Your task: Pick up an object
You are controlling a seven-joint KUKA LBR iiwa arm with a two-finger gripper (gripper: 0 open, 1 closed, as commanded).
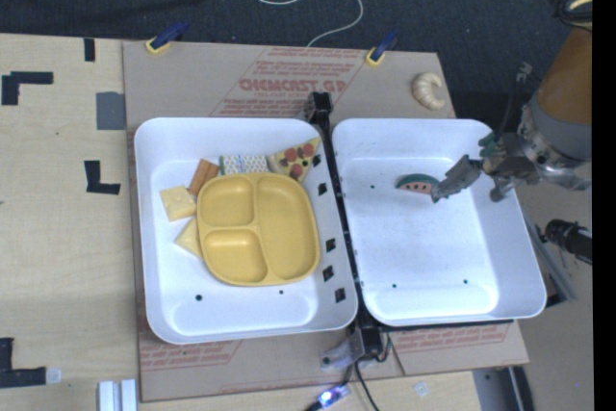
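One item, right bin: watermelon-slice toy

We list the watermelon slice (416, 184) alone in the right bin (433, 294), far side. The tool (445, 189) sits just beside it; spread or pressed together, we cannot tell. We advise centring over the slice before closing.

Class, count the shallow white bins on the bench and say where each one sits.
2. The left bin holds a yellow divided plate and small items; others may be hidden beneath the plate. The right bin adjoins it, holding a watermelon-slice toy near the gripper.
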